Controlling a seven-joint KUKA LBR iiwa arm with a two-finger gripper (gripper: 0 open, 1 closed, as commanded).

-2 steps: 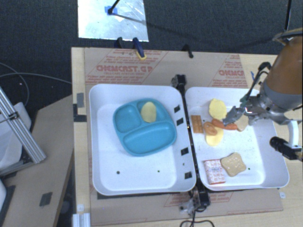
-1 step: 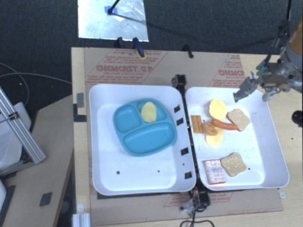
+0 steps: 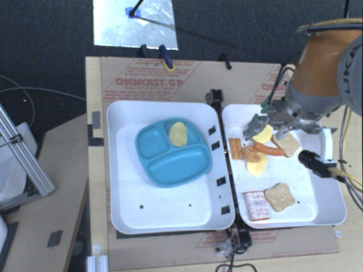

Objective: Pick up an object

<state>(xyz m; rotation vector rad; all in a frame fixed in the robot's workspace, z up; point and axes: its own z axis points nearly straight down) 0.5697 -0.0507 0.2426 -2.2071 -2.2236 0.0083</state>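
Note:
My gripper (image 3: 253, 129) hangs low over the upper left part of the right bin (image 3: 323, 208), just left of a yellow wedge (image 3: 263, 134). Below it lie an orange-red sausage (image 3: 267, 149), a yellow slice (image 3: 256, 165) and an orange cracker (image 3: 235, 148). A bread slice (image 3: 287, 144) lies partly under the wrist. Near the bin's front sit a piece of toast (image 3: 280, 196) and a red-and-white packet (image 3: 257, 205). Nothing shows as held.
The left bin (image 3: 130, 208) bears a blue divided plate (image 3: 170, 160) with a yellow lump (image 3: 178, 133) in its upper right compartment. A black divider (image 3: 224, 152) runs between the bins. The orange-banded arm (image 3: 329, 67) and black cabling (image 3: 317, 163) overhang the right bin's right side.

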